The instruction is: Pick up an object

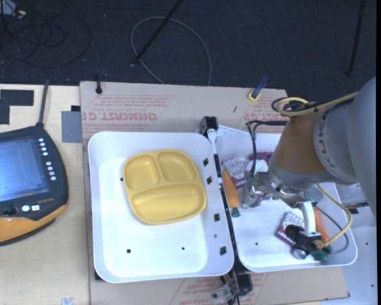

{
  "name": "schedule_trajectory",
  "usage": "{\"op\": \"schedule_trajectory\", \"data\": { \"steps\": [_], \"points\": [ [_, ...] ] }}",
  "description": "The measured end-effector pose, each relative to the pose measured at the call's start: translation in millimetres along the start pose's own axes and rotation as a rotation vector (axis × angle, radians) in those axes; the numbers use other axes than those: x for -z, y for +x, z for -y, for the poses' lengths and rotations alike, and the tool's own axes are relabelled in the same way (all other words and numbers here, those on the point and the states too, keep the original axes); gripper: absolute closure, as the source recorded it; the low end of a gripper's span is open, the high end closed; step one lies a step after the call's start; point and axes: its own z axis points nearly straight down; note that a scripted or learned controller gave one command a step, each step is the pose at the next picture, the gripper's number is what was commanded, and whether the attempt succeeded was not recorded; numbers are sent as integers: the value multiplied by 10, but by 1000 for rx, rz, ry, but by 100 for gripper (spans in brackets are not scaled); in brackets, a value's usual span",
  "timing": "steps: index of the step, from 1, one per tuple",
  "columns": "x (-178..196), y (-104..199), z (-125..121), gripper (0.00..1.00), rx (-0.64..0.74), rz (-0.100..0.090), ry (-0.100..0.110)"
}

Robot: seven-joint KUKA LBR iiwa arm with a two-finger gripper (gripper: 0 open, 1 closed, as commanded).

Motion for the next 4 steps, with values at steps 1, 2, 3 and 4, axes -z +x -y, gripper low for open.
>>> {"op": "schedule_trajectory", "data": {
  "steps": [1,2,3,4],
  "points": [
    [24,-112,-1,0,-9,20,-8],
    [229,-111,-625,0,-4,12,-4],
    [70,-485,-671,0,5,-6,-11],
    [67,-237,-237,0,-3,5,-22]
  ]
}}
